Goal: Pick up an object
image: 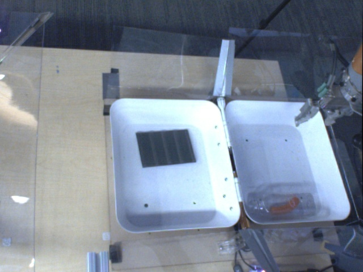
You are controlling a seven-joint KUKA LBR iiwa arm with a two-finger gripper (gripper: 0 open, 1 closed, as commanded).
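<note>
Lying in right bin (334,169), clear bottle (282,203), orange inside, dark slatted pad (166,148)

the arm (347,92) is grey metal with an orange band showing at the frame's right edge. its wrist carries small green fittings and thin dark cables. the gripper (304,115) ends in pale grey, slender fingers.

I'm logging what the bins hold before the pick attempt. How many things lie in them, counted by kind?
Dark ribbed flat pad, in the left bin: 1
Clear bottle-like item with an orange part inside, in the right bin: 1
Total: 2
</note>
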